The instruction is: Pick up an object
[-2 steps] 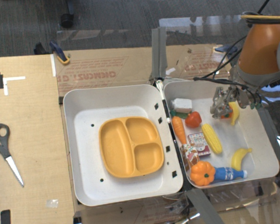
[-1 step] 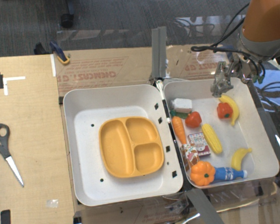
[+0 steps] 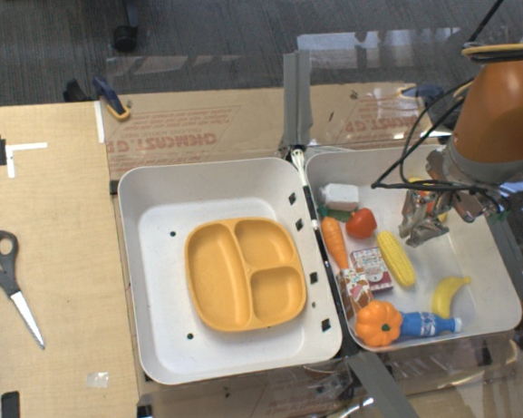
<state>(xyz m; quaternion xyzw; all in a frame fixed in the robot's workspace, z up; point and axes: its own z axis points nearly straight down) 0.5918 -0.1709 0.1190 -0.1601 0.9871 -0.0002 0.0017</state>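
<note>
The right bin holds several toy foods. A white block, a red tomato and an orange carrot lie along its left side. A corn cob, a small printed carton, a yellow banana, an orange pumpkin and a blue bottle lie toward the front. My gripper hangs over the bin's back middle, right of the tomato and above the corn. I see nothing held in it.
A yellow divided plate lies in the left bin. Scissors rest on the bench at far left. A blue clamp sits at the back. Black cables trail from the arm over the right bin's back edge.
</note>
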